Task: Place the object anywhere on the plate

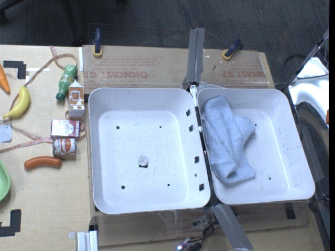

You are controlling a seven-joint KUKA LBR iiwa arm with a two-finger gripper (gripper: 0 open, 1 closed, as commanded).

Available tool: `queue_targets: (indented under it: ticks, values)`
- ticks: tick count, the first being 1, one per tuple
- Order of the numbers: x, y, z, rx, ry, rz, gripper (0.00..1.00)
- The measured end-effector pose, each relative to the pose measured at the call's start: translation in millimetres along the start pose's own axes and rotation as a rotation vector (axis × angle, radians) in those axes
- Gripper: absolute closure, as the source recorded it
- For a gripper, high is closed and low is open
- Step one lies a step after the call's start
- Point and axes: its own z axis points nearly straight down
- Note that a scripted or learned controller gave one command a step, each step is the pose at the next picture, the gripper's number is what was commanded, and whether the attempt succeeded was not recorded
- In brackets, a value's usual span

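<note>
Two white bins sit side by side on the surface (42, 203). The left bin (104, 192) holds one small pale object (143, 162), lying toward 6 o'clock of its floor. The right bin (293, 187) holds one grey towel (226, 140), running from 12 to 6 o'clock along its left half. At 9 o'clock lie one banana (19, 102), one sausage (43, 163), one can (65, 147), one carton (76, 101) and one green bottle (66, 80). The claw's state cannot be told.

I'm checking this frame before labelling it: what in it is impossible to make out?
- Small pale object in the left bin: too small to identify.
- Robot arm: cut off by the right edge in the camera view.
- Green dish: cut by the left edge.
- Right bin floor under the grey towel: covered.
</note>
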Motion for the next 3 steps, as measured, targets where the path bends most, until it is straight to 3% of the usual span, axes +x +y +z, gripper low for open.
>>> queue_targets:
  ticks: [3]
  values:
    - [0.0, -0.3, -12.6, 0.000, 0.000, 0.098, 1.00]
